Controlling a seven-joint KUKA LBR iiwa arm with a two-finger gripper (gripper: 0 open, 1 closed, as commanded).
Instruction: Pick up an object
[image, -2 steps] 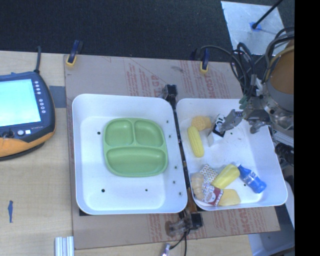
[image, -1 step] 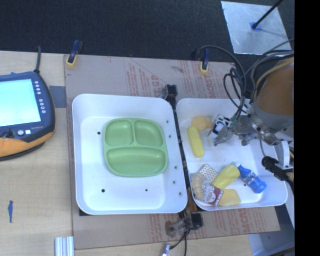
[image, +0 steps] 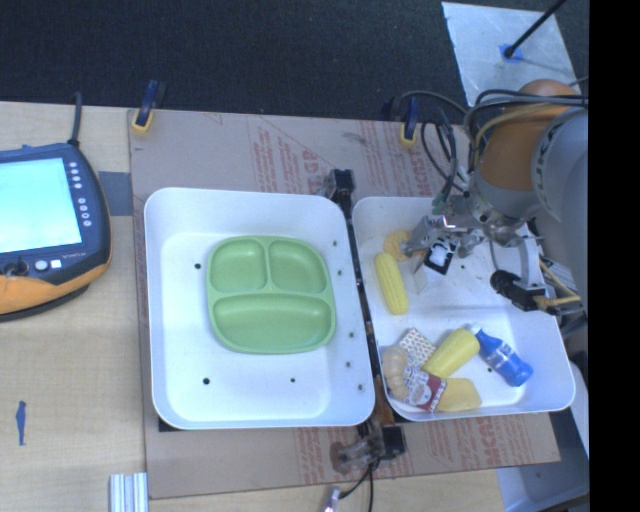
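Observation:
My gripper (image: 432, 250) hangs low over the back part of the right bin (image: 545, 330), reaching in from the right. A yellow corn cob (image: 391, 282) lies just to its left along the bin's left wall. Right beside the gripper, at the back left, sits a small yellow piece (image: 397, 243). Toward the front of that bin lie a yellow bottle (image: 452, 352), a blue object (image: 503, 360), a red and white packet (image: 421, 372), a beige round thing (image: 396, 369) and another yellow item (image: 459, 397).
The left bin (image: 175, 300) holds a green divided plate (image: 270, 294). A tablet controller (image: 45, 225) rests on the bench at the far left. Cables and the arm's grey body (image: 530, 160) crowd the back right of the right bin.

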